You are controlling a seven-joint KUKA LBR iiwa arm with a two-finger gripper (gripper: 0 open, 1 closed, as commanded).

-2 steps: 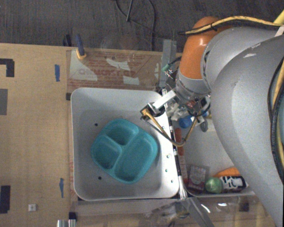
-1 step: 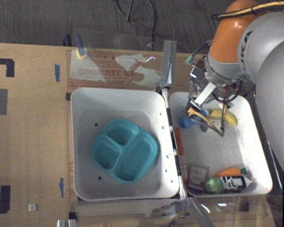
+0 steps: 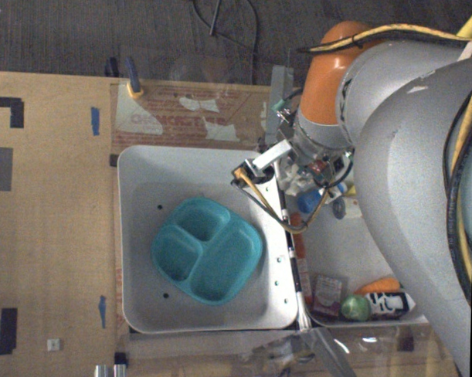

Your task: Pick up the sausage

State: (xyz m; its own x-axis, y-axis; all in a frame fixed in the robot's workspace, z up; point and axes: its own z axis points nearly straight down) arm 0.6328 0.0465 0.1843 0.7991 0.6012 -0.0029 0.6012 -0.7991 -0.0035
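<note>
My gripper (image 3: 301, 192) hangs over the wall between the two bins, at the upper left corner of the right bin (image 3: 350, 250). Its wrist and cabling cover what lies below it. A small reddish-brown piece (image 3: 295, 220), possibly the sausage, shows just under the gripper against the dividing wall. A blue object (image 3: 308, 200) sits right beside it, partly hidden by the gripper.
A teal sectioned plate (image 3: 208, 249) lies in the left bin (image 3: 134, 219). At the right bin's near edge sit a green ball (image 3: 355, 307), an orange item (image 3: 379, 285), a black-and-white pack (image 3: 388, 303) and a small packet (image 3: 326, 290). The arm covers most of the right bin.
</note>
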